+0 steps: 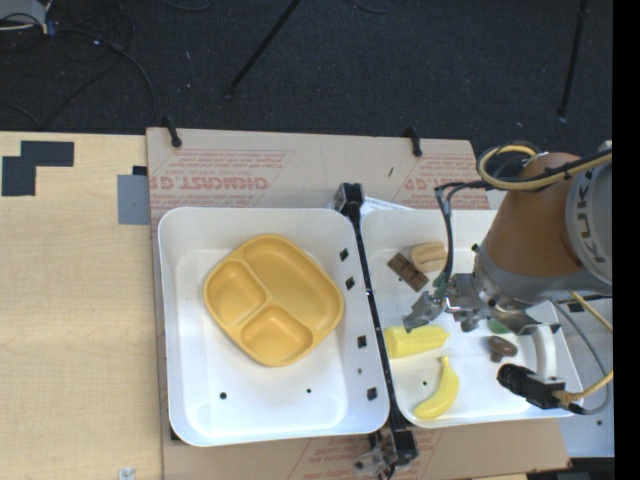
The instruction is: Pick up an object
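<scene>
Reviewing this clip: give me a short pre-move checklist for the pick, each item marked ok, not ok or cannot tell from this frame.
1. Gripper over the right bin: ok.
2. Target within reach, yellow block just below the gripper: ok.
3. Object between the fingers: not ok, none seen.
4. Banana lies apart from the yellow block: ok.
5. Brown block and beige piece clear of the gripper: ok.
6. Yellow divided tray stays in the left bin, out of the way: ok.

Right bin (400,393) crowded by yellow block (416,342), banana (440,392); room around left bin's tray (272,298)
</scene>
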